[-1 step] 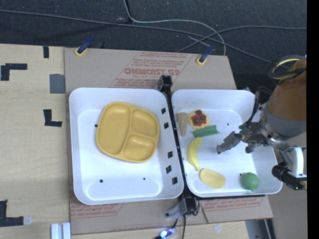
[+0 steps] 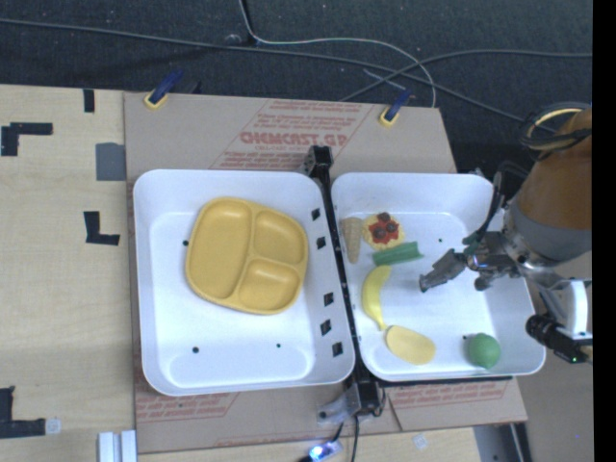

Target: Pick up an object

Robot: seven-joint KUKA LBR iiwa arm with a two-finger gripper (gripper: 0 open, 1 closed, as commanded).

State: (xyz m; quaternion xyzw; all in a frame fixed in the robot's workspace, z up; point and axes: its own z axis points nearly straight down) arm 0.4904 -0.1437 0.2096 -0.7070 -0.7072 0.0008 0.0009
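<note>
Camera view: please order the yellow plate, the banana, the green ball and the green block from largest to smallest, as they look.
1. yellow plate, by far
2. banana
3. green block and green ball: they look alike, so unranked

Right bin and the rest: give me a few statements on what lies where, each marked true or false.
1. The yellow tray lies in the left bin. True.
2. The banana lies in the left bin. False: it lies in the right bin, near the divider.
3. The gripper hangs over the right bin with nothing between its fingers. True.
4. The green ball sits at the right bin's far left corner. False: it sits at the near right corner.
5. A green block lies just below the strawberry piece. True.
</note>
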